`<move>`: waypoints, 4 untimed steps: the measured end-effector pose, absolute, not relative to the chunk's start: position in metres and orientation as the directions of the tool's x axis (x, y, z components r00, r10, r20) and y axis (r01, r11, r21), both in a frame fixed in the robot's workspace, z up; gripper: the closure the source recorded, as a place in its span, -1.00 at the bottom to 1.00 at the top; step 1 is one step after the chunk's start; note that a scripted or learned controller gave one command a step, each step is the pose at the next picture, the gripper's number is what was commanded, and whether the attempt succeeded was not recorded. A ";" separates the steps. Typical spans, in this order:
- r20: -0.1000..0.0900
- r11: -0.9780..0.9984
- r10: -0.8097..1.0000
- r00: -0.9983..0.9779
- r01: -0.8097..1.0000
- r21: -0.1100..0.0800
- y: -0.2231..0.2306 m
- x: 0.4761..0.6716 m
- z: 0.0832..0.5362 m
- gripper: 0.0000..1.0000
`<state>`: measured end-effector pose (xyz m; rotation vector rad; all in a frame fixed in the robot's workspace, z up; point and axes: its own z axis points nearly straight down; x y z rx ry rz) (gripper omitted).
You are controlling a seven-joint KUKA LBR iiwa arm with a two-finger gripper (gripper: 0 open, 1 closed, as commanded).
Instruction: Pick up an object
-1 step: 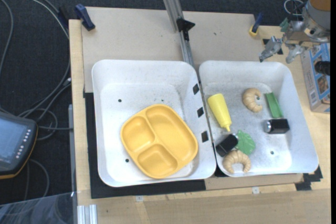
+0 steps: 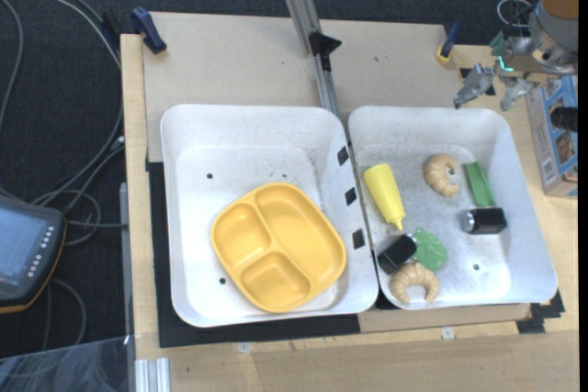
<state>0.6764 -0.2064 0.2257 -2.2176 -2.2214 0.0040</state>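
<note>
The tool [image 2: 490,87] hangs open and empty above the right bin's far rim; below-left, the yellow bottle [image 2: 384,194] lies nozzle toward the near edge.

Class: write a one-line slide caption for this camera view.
Gripper open above right bin of toys; yellow tray in left bin.

The arm reached in from the upper right, its orange band at the frame's top corner above the wrist. The claw [image 2: 490,90] hung low beneath it, its two metal fingers [image 2: 472,87] spread apart, with nothing between them.
</note>
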 end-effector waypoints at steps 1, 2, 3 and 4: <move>0.002 0.002 1.000 -0.002 1.000 -0.007 -0.196 0.679 0.175 -1.00; 0.002 0.001 1.000 -0.001 1.000 -0.008 -0.188 0.671 0.118 -1.00; 0.001 0.002 1.000 -0.002 1.000 -0.005 -0.188 0.671 0.091 -1.00; -0.001 0.003 1.000 -0.003 1.000 0.000 -0.188 0.673 0.105 1.00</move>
